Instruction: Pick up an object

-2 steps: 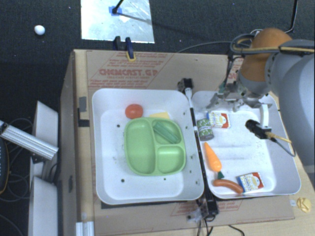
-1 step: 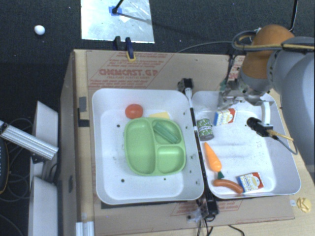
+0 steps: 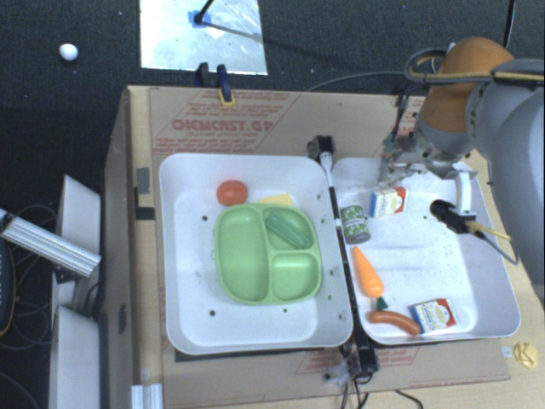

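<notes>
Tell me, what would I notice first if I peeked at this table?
Probably the big green tray with its compartments, filling the middle of the left bin, with a red tomato just behind it. Next, the bright orange carrot in the right bin, and the grey arm's gripper poised above that bin's far edge.

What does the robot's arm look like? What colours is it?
The arm is fat, round and smooth, mostly grey, with a rounded orange band near its wrist. Thin dark cables loop beside the orange part. Below it sits the gripper, small, metal-looking, pale grey.
</notes>
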You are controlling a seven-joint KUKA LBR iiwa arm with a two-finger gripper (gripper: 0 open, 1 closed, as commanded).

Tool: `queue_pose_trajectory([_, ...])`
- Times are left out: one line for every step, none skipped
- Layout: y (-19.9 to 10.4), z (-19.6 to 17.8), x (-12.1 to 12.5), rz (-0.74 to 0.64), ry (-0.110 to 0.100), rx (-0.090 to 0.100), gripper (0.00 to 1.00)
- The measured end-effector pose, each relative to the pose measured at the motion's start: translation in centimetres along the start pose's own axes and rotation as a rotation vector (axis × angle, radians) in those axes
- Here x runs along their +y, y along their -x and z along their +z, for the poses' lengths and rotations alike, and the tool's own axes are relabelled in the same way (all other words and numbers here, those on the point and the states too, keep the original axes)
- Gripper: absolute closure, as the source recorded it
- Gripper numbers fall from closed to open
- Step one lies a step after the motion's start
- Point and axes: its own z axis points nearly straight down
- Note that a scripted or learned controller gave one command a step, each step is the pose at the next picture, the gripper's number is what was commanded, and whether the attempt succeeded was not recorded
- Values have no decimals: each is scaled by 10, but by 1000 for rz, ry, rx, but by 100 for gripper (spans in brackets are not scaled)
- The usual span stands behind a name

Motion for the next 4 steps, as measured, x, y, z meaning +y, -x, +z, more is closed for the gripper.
queue_pose_trajectory([0,-11,1,-2,4,0,100])
queue_pose_trajectory([0,-22,3,-4,7,-1,100])
queue_pose_trajectory([0,-22,2,-4,7,-1,0])
queue_pose_trajectory([20,24,-4,7,-12,0,0])
